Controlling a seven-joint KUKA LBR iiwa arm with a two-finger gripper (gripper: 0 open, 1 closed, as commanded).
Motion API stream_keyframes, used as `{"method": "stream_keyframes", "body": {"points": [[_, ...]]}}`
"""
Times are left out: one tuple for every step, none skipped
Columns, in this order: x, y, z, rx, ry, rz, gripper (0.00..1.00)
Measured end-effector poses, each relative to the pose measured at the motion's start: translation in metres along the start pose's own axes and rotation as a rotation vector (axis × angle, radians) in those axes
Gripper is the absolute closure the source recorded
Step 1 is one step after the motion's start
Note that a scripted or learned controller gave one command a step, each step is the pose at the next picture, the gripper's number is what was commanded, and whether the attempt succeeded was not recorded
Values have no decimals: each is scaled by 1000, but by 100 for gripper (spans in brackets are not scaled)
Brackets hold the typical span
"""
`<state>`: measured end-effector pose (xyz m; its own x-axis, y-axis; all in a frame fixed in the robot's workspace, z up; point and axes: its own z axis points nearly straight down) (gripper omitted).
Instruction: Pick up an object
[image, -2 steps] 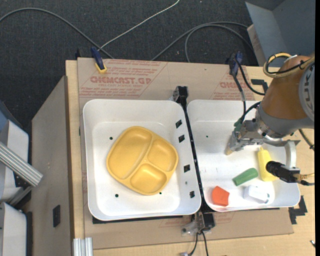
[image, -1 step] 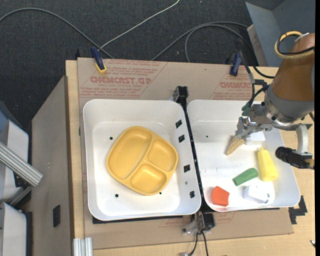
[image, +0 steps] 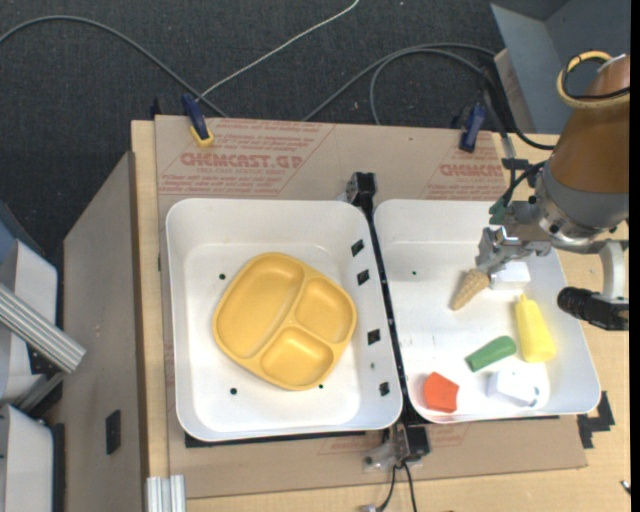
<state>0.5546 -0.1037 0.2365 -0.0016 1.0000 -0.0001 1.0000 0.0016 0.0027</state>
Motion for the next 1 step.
{"method": "stream_keyframes", "body": {"points": [[53, 8, 13, 6, 3, -4, 100]]}}
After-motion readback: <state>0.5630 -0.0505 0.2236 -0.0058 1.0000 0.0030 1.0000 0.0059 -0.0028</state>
